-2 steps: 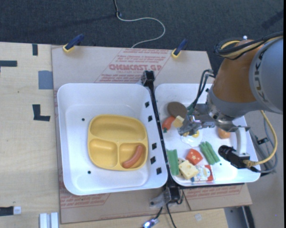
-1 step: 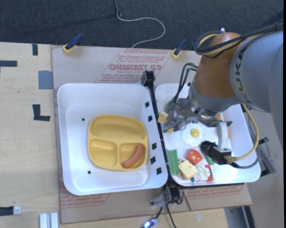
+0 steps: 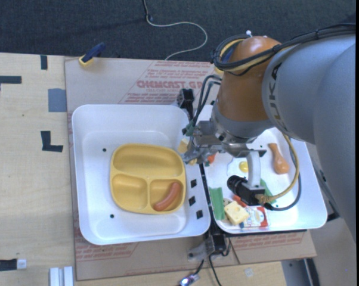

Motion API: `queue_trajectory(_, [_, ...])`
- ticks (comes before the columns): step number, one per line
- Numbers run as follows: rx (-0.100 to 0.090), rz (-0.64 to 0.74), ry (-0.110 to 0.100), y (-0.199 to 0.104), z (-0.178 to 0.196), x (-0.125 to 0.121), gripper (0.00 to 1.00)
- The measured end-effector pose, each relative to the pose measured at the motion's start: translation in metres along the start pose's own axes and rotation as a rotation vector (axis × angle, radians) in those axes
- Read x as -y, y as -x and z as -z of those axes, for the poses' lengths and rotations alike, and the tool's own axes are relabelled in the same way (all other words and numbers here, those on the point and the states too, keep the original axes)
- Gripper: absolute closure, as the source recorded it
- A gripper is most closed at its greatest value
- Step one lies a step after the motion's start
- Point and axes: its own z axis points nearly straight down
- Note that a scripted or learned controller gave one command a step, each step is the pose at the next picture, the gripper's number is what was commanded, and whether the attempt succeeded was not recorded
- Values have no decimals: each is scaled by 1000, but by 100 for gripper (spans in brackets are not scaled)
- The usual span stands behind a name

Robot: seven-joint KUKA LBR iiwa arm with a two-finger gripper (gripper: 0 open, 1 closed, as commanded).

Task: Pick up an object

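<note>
- Nearest, right of the yellow divided plate (image 3: 145, 174), past the wall between the bins: a pale cheese block (image 3: 235, 212) resting on a red-and-white packet (image 3: 256, 219), with a green strip (image 3: 216, 200) just beside them. They lie loose in the right bin (image 3: 302, 204), which I judge to be stock to choose from.
- The plate sits in the middle of the left bin (image 3: 79, 159). A sausage (image 3: 168, 196) lies flat in its near right compartment, and the other compartments are bare. It has free space along its length, so it is probably an easy target.
- The gripper (image 3: 193, 152) hangs just off the plate's far right corner, over the seam where the bins meet. I cannot tell whether it is clenched or released, because the wrist hides it. Nothing is visibly held.
- My guess is that no object has been picked. The candidates are the sausage on the plate and the pieces right of it.
- Further right of the plate, beyond the wrist, an orange drumstick-shaped piece (image 3: 278, 158) lies alone, well apart from the heap.
- The arm (image 3: 251, 94) bulks over that side and reaches in from the right.
- Far beyond the plate, a blue-and-yellow clip (image 3: 91, 53) sits at the desk (image 3: 24, 118) edge, and a white cable (image 3: 173, 24) loops behind it.
</note>
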Motion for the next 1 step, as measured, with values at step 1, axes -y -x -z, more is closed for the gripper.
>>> queue_trajectory(1, [2, -5, -2, -29, -21, -1, 100])
